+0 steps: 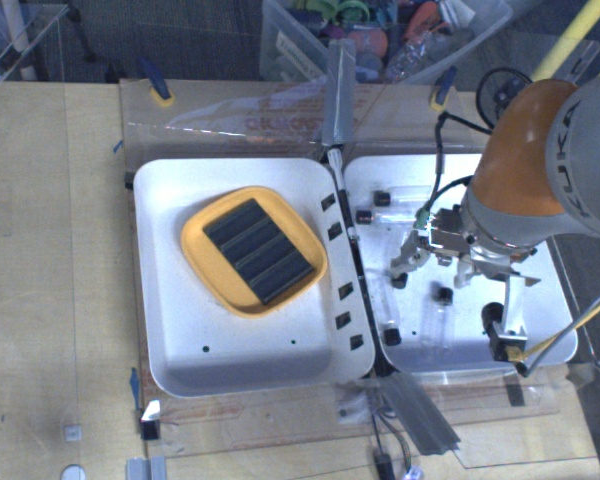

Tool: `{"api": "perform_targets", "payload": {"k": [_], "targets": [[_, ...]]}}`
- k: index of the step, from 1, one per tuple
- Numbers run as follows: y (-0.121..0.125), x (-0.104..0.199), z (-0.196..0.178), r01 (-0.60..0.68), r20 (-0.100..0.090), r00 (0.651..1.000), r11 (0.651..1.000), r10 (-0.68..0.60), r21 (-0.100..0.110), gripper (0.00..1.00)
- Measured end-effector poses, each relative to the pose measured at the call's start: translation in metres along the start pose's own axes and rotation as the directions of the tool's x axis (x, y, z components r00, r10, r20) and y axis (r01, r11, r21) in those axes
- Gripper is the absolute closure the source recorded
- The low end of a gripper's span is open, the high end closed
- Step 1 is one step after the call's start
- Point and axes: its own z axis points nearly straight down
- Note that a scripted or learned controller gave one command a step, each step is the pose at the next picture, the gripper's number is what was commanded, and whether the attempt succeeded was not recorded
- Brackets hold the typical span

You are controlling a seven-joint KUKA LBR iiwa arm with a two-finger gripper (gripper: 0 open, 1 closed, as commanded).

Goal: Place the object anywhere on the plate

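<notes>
Hand [435,268] low over the right bin [550,353], fingers spread apart, nothing between them. A small dark object [443,293] lies on the bin floor just below the hand. Yellow plate [202,230] sits in the left bin [170,358], carrying a black ridged block [260,250]. Both bins rest on the surface [50,268].

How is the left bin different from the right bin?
The left bin holds a yellow plate with a dark ridged block lying on it; the right bin has only small dark bits. The arm hangs over the right bin, while nothing hangs over the left bin. Both are shallow, white and sit side by side.
</notes>
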Motion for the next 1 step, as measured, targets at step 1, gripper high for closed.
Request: {"api": "perform_targets", "payload": {"k": [1], "targets": [[0.0128,-0.0133,-0.019,-0.01,0.0,1.0,1.0,0.01,0.0,0.0]]}}
